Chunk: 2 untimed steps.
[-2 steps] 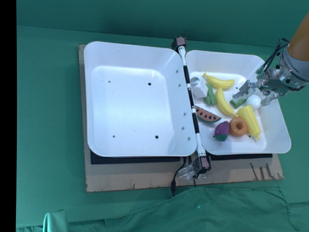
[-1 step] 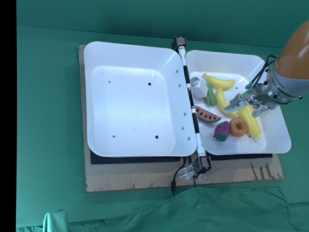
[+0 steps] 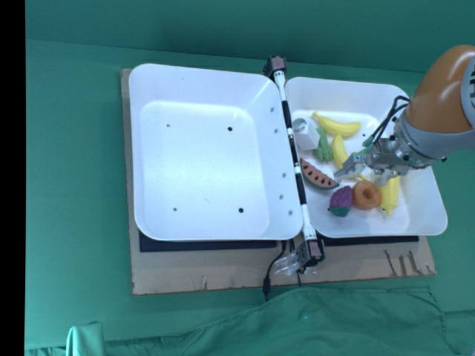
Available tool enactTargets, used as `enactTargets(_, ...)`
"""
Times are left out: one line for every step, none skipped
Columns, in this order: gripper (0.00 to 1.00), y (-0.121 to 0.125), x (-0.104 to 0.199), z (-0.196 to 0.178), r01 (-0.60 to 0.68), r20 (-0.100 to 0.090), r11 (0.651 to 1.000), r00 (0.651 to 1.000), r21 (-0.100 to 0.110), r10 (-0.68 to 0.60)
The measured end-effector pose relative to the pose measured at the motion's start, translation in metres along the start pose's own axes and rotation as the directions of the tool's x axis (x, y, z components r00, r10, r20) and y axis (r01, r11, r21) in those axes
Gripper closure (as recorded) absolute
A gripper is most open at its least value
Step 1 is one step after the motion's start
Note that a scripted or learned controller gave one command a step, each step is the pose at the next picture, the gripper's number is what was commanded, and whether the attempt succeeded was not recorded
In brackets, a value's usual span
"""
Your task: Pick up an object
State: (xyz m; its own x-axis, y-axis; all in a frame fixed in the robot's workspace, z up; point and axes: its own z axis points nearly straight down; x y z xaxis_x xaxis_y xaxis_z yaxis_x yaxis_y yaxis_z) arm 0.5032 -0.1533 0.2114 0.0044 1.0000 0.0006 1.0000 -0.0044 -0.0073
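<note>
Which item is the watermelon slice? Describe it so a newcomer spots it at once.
Start at the right-hand bin, the one holding toy food. Along its left wall, beside the black divider, lies the watermelon slice. It is the only red wedge with a green rind and dark seeds; the purple fruit sits just below it.

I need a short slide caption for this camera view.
Gripper hovers over toy fruit in the right bin, above the orange.

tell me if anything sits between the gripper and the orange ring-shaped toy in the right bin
Nothing visible does. The gripper hovers just above the orange ring-shaped toy, with only bare bin floor showing between them; a purple toy lies to the ring's left.
</note>
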Motion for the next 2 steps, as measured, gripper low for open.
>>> enactTargets(0.0, 0.004, -0.003, 0.03, -0.001, 0.003, 1.0, 1.0, -0.012, 0.001)
enactTargets(1.0, 0.007, -0.006, 0.019, -0.005, 0.009, 1.0, 1.0, -0.022, 0.005)
